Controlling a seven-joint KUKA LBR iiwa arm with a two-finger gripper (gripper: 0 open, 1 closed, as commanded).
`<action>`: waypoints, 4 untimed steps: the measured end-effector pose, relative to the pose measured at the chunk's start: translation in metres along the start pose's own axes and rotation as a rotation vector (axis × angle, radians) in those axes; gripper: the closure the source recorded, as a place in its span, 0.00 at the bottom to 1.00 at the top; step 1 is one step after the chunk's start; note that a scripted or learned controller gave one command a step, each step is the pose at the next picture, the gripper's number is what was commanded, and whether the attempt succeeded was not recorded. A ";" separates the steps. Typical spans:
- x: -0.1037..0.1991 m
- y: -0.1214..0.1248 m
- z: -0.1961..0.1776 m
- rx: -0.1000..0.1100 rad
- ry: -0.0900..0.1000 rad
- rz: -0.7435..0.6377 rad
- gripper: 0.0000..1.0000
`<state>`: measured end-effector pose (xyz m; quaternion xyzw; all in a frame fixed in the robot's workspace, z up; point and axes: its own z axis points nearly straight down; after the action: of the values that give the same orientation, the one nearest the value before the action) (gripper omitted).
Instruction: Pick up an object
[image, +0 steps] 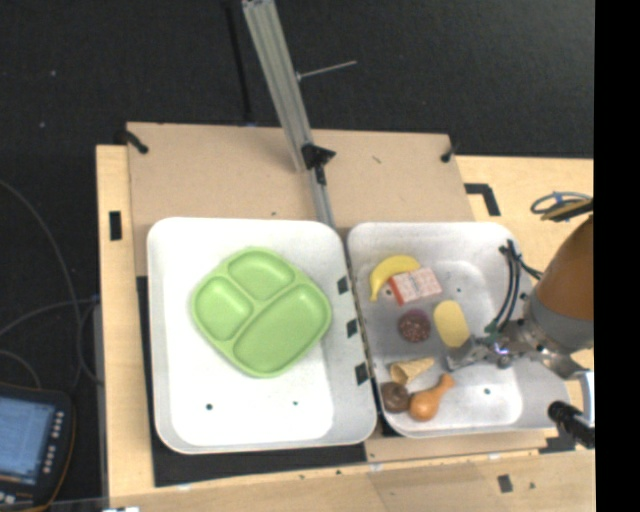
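Green moulded plastic tray (262, 311), three compartments, lies in the left bin (180, 400). Rounded yellow banana (392, 270) sits near the right bin's (500, 405) far edge. Jaws' state: cannot tell.

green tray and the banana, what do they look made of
Green tray: looks like moulded plastic, one even matte colour with smooth rounded compartment walls. Banana: probably plastic toy food, uniformly bright yellow with a soft sheen, though the view is too coarse to be sure.

Arm (565, 285) cut off at right edge, tool (490, 352) perhaps blurred, small box (415, 286) label unreadable
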<state>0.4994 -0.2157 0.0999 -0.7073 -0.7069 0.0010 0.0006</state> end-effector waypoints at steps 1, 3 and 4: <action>-0.002 0.002 -0.014 -0.007 -0.002 0.003 1.00; -0.004 -0.003 -0.117 -0.010 -0.003 -0.004 1.00; -0.005 -0.002 -0.105 -0.002 -0.001 -0.001 1.00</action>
<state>0.4973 -0.2206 0.2052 -0.7068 -0.7074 0.0006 -0.0008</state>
